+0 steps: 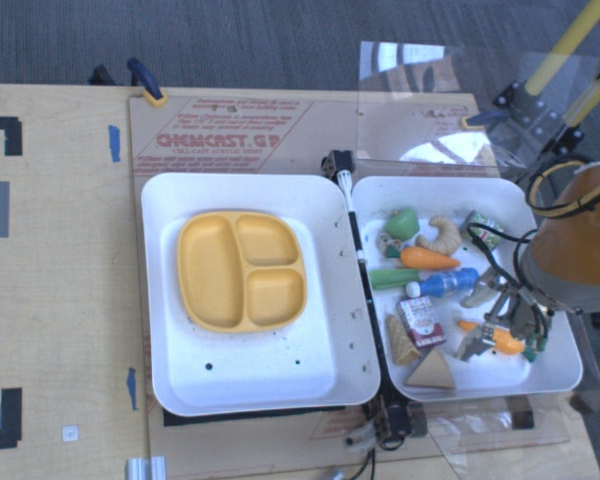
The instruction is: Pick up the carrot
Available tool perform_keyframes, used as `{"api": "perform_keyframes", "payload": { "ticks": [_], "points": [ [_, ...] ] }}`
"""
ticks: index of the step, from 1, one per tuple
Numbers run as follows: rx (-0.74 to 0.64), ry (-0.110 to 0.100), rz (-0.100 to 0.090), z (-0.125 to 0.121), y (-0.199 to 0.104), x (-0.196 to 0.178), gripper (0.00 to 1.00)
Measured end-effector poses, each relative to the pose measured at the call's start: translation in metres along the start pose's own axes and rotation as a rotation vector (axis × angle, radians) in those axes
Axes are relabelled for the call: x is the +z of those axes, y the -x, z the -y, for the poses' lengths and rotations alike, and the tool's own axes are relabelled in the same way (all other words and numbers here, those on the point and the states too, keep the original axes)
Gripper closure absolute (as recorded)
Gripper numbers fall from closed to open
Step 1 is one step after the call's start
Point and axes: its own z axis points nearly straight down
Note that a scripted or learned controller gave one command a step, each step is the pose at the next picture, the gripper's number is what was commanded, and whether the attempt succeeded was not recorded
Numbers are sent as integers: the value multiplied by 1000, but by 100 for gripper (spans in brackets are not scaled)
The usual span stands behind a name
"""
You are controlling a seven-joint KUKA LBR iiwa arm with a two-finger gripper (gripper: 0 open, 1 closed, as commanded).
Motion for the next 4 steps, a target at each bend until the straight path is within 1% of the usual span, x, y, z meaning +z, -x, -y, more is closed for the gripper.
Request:
{"api": "perform_keyframes", "payload": {
  "ticks": [1, 2, 3, 4],
  "points": [
    [247, -3, -14, -1, -8, 12, 0],
    [41, -7, -6, -35, -22, 11, 0],
    [106, -5, -12, -45, 48, -97, 0],
    [-20, -8, -31, 30, 25, -7, 0]
  ]
}}
